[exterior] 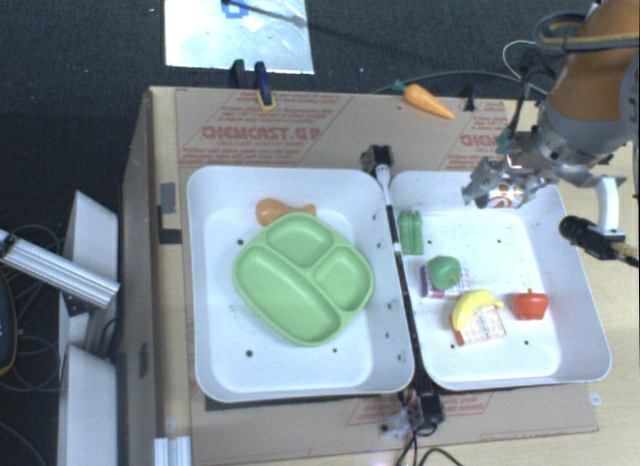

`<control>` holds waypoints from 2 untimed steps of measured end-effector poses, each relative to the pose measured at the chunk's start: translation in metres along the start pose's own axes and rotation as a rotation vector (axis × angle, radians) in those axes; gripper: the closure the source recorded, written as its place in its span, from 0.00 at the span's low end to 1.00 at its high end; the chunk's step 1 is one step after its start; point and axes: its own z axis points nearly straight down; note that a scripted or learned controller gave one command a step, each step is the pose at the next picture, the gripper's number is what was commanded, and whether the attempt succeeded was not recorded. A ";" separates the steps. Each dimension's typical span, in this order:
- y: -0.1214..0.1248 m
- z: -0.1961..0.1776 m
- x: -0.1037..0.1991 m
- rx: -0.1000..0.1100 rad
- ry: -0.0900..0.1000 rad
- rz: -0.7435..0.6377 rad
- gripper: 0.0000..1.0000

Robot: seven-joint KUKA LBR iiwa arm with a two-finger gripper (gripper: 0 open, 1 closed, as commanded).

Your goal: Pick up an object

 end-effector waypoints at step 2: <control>0.050 0.151 -0.085 -0.002 0.000 0.000 0.00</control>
